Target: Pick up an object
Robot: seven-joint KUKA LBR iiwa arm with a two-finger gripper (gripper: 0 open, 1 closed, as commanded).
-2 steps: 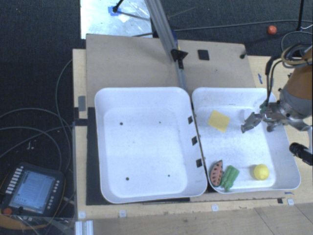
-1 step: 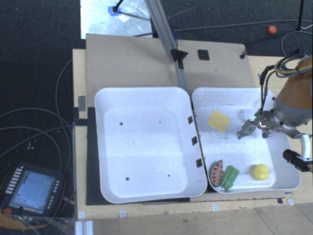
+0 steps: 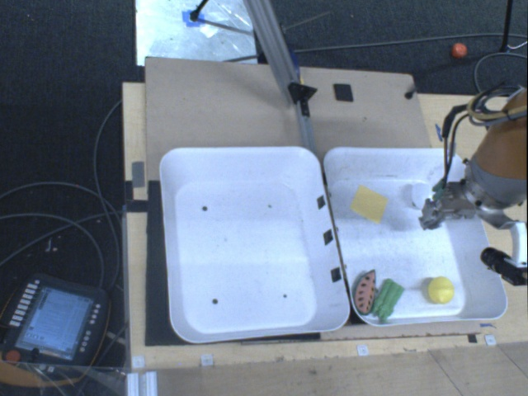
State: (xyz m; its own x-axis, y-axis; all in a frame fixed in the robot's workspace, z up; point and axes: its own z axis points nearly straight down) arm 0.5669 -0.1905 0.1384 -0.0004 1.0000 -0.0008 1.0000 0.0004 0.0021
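Gripper (image 3: 432,213): hangs low over the right bin, at about 3 o'clock of that bin's floor, at the end of the grey arm. I cannot tell its state from where I stand; the tip is small and dark against the white.
Arm (image 3: 500,167): comes in from the 3 o'clock side of the bench, with an orange band above the wrist and black cables looped above it.
Right bin (image 3: 388,162): shallow, white, holding all four objects.
Yellow square block (image 3: 370,204): nearest object to the gripper, at its 9 o'clock, lying flat and apart from it.
Yellow round object (image 3: 440,289): at the gripper's 6 o'clock, near the bin's lower wall, well apart from the gripper.
Green object (image 3: 388,298): at the bin's 7 o'clock corner, just beside the watermelon slice.
Watermelon slice (image 3: 365,291): at 9 o'clock of the green object, against the wall shared with the left bin.
Left bin (image 3: 239,162): white, at 9 o'clock of the right bin, edges touching.
Bench (image 3: 223,97): tan board beneath both bins.
Handheld controller (image 3: 49,318): on the floor at the bench's 8 o'clock.
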